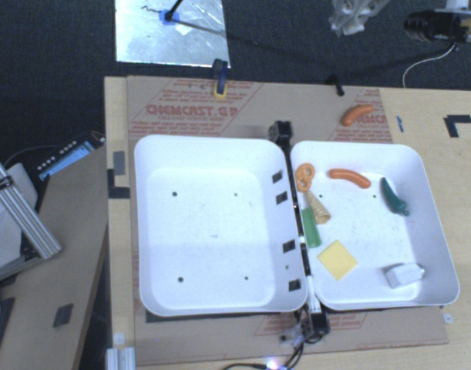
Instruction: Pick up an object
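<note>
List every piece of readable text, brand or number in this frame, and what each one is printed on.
"CHEMCAST GP": red print on the brown board under the bins, behind the left bin; the reading is approximate.
Red print on the board behind the right bin: too blurred to read.
Red print along the board's front edge: too small to read.

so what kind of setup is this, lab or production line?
Most likely a research lab's grasping test bench, not a production line: two white bins side by side on a cardboard sheet, toy food such as a sausage and a cheese slice, and loose cables over carpet.
</note>
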You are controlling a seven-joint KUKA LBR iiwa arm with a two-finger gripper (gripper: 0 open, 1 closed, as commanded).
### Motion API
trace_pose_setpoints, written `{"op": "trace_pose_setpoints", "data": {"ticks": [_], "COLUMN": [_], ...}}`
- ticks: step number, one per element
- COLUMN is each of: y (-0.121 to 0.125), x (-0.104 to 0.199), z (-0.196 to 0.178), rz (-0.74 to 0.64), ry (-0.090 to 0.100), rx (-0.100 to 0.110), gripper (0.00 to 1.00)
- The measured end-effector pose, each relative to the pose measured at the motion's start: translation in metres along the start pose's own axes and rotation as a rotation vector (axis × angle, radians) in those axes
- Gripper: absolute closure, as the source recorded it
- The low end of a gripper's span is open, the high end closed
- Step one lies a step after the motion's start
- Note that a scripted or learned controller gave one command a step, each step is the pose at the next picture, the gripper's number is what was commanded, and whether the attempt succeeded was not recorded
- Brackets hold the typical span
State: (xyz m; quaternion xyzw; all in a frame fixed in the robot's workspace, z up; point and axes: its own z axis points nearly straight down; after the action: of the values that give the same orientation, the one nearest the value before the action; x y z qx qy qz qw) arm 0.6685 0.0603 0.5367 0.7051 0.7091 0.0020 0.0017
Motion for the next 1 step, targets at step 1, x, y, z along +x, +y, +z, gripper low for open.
{"op": "trace_pose_setpoints", "data": {"ticks": [1], "y": [-0.0833], "x": [-0.0277], "z": [-0.0006], "rz": [0.007], "ry": [0.001], "rx": [0.002], "gripper": [1.00]}}
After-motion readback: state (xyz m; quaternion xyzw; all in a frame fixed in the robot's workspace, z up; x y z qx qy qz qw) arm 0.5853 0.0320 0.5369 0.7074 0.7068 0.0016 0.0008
